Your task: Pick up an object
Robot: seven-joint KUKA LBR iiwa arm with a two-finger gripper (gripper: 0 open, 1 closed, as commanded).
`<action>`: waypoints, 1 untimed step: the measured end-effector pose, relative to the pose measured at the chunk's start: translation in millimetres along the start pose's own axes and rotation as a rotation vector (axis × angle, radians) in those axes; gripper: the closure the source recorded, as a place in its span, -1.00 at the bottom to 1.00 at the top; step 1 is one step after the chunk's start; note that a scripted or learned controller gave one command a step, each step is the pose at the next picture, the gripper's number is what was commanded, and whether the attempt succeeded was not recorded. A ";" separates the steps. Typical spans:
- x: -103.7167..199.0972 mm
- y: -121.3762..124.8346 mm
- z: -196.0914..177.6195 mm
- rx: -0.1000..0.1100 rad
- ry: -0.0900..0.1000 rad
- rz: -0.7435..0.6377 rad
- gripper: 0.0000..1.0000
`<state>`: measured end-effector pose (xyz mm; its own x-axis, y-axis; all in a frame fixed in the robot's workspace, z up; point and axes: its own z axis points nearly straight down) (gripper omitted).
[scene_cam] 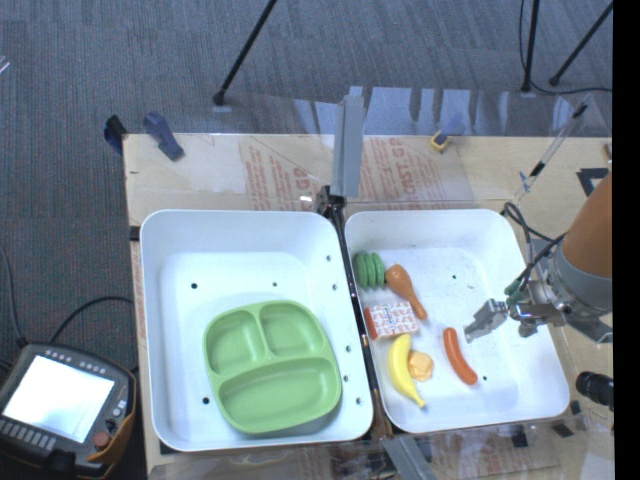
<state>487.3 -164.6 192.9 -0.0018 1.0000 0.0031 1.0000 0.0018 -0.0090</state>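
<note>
While the gripper hung low over the right bin, toward the right of the frame, nothing lay between its fingers; whether they were parted or closed could not be told from this slanted view. The toy foods sat in a cluster along that bin's left half: a green ridged piece at the top, an orange drumstick-shaped toy just beside it, a red-and-white checked block below, a yellow banana with a small orange round piece touching it, and a red sausage nearest the gripper, just below and left of it. The left bin held a green divided plate, well apart from the arm. The sausage looked the likeliest target, yet it was thin, rounded and lay at a slant, so fingers closing across it off-centre could have squeezed it out or rolled it away. A descent slightly left might have caught the banana and the round piece together, nudging both. Closing too high would have grabbed air.
</note>
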 end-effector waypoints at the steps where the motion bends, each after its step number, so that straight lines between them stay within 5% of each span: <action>1: 49.6 5.7 106.0 -0.004 -0.001 0.173 -1.00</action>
<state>491.9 -114.6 87.0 0.1708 0.9853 0.0014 0.9853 -0.1708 -0.0049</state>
